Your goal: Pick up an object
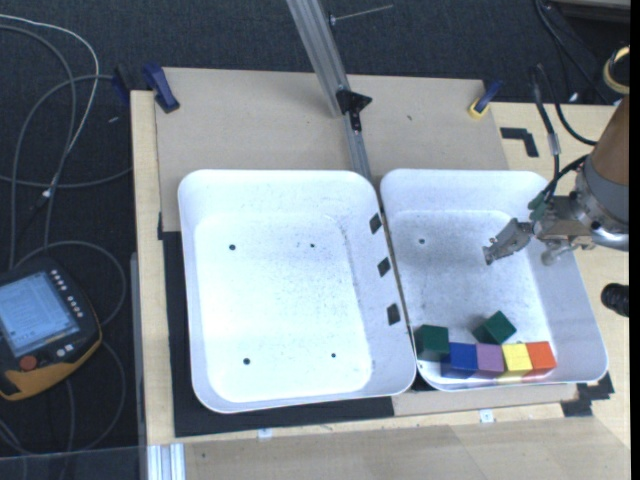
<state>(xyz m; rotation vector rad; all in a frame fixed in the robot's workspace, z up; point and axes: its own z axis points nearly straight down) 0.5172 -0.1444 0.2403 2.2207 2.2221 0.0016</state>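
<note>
Six blocks (487, 349) — below hand (528, 243), well apart

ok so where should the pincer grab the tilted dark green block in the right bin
Come from above onto the dark green block. It sits tilted, apart behind the row, with free sides. Close on its left and right faces; the purple block and yellow block crowd its front.

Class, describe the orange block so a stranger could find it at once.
Find the right bin, the one the arm reaches into. Along its near wall sits a cluster of blocks. The orange block ends that row on the right, beside the yellow block.
</note>
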